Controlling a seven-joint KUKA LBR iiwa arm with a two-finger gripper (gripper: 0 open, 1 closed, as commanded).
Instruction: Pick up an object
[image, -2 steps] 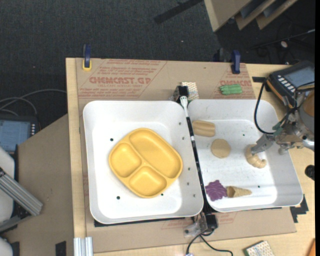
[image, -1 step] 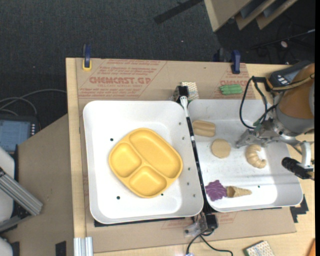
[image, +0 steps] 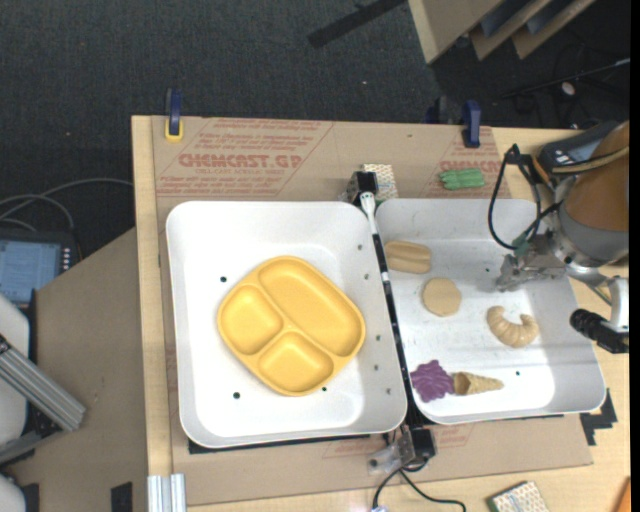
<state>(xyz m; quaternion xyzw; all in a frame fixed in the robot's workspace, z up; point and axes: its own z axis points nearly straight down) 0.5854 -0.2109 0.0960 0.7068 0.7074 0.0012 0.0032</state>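
Note:
The right bin (image: 560, 395) holds several toy foods. A tan bread roll (image: 408, 257) lies at its far left, with a round beige cookie (image: 441, 297) just below it. A croissant (image: 513, 327) lies near the middle right. A purple grape bunch (image: 431, 379) and an ice cream cone (image: 478, 382) lie along the near edge. My gripper (image: 518, 270) hangs low over the right bin's far right part, above the croissant and to the right of the cookie, with nothing visibly in it.
A yellow three-part plate (image: 290, 325) sits in the middle of the left bin (image: 190, 250). A small green object (image: 461, 179) lies on the bench beyond the right bin. Black cables (image: 498, 200) loop from the arm (image: 595, 205) over that bin's far edge.

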